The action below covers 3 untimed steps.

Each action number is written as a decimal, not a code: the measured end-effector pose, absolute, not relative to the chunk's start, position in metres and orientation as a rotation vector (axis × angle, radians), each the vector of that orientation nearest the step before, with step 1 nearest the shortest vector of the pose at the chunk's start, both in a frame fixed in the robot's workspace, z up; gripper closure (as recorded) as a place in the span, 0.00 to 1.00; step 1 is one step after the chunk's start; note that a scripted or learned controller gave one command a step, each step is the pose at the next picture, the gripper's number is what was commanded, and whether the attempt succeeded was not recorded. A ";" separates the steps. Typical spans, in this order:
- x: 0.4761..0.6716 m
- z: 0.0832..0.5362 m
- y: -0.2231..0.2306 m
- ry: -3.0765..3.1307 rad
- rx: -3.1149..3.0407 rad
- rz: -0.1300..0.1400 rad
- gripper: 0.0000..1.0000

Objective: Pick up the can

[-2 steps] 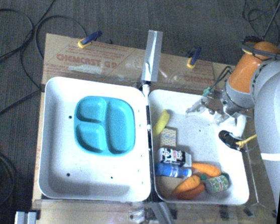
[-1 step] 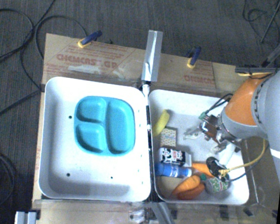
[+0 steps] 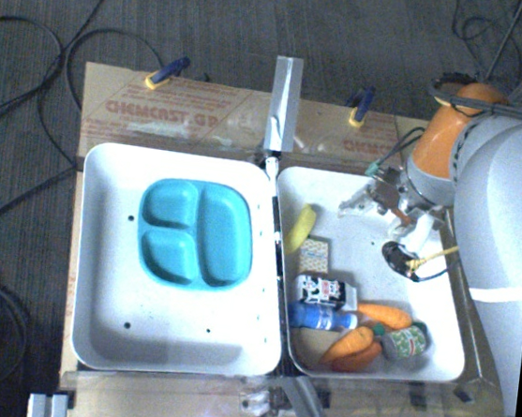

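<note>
Small green-labelled metal can (image 3: pixel 406 342) lies tipped at right bin's near corner — rigid, light, slick; grip across its sides — the hand's (image 3: pixel 400 231) state I cannot tell

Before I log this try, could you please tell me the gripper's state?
Gripper: cannot be told; it sits over the right bin, apart from the can.

Camera: 1 fixed view, mounted above the counter (image 3: pixel 113 109), looking down at a slant. Field: both white bins in full, left bin (image 3: pixel 86 323) and right bin (image 3: pixel 369 249), plus surrounding dark floor (image 3: pixel 37 34). Arm (image 3: pixel 500 223) enters from frame right. Range: moderate.
</note>
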State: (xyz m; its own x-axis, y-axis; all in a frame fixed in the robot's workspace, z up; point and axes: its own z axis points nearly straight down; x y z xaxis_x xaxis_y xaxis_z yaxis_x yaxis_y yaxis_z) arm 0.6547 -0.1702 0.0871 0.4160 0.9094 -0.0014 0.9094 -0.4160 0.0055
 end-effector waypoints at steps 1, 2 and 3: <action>0.485 0.090 -0.148 1.663 2.661 0.006 0.00; 0.560 0.122 -0.152 1.686 2.653 -0.005 0.00; 0.579 0.089 -0.153 1.610 2.694 0.006 0.00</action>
State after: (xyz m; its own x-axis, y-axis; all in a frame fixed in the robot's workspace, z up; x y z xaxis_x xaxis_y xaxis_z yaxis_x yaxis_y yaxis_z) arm 0.5794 -0.1527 0.0886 0.4738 0.8806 0.0015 0.8806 -0.4738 0.0045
